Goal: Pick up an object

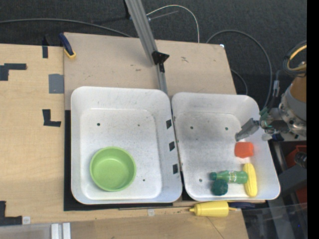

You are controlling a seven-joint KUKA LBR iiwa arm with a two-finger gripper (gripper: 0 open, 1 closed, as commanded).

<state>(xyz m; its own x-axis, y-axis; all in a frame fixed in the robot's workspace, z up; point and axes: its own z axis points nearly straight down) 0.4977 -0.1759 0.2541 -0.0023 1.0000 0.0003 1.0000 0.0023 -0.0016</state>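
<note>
While I hang over the right rim of the right bin, nothing is in my grasp yet.

Gripper: my gripper (247, 129) sits at the right of the frame, its grey finger slanting down and left into the bin; whether it is apart or together I cannot tell from this angle.

Nearest thing: orange block (243, 150), just below my gripper in the frame, near but not touching it. Squat, no marked long axis.

Next out: yellow banana (250, 179), lower still, against the bin's right wall; long axis runs up-down in the frame.

Beside it: green bottle (229, 177), lying crosswise with its long axis left-right, its right end touching the banana; a dark green lump (219, 187) sits just under its left end.

Container: right bin (209, 108), all four things crowded in its lower right corner.

Farther: left bin (119, 98) with a green bowl (113, 169) at lower left; a yellow bottle (211, 209) on the bench below the right bin.

Judgement: the block is the short reach, straight down-frame.
</note>
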